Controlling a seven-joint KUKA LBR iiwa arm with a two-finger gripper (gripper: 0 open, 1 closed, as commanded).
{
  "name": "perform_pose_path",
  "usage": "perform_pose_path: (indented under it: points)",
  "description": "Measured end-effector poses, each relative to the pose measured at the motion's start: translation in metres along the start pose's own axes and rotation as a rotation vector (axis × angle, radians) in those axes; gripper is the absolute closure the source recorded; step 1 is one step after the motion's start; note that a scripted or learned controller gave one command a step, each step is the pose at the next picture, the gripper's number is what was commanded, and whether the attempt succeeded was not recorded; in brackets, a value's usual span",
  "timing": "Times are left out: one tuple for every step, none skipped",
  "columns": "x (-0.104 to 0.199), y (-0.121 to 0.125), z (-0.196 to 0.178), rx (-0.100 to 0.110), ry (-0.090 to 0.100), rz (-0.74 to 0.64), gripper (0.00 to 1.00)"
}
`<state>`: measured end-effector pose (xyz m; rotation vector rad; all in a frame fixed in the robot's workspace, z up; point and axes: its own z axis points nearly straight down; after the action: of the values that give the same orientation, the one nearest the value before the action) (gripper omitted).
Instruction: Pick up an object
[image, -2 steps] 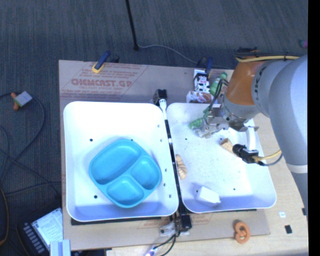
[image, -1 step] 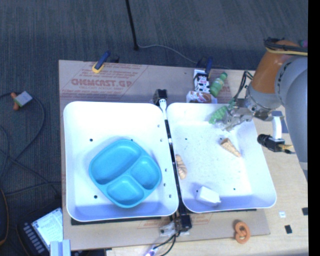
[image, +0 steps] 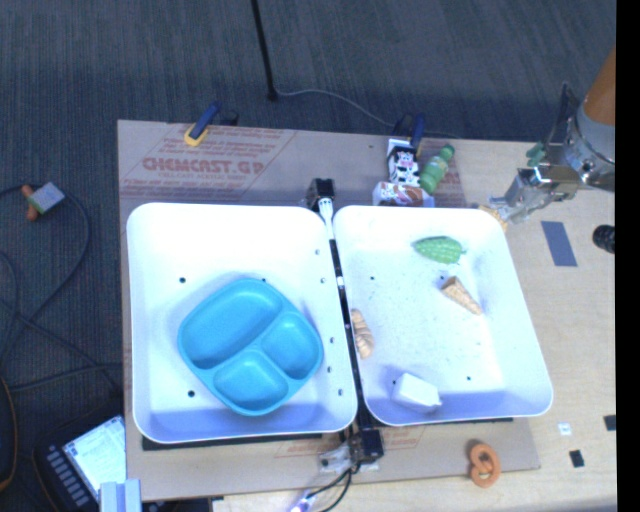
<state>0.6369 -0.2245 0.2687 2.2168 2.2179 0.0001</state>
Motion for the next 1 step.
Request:
perform_pose_path:
  points:
    - [0.0739,-0.0356,0.0062,0.005,0.004,-0.001,1.0]
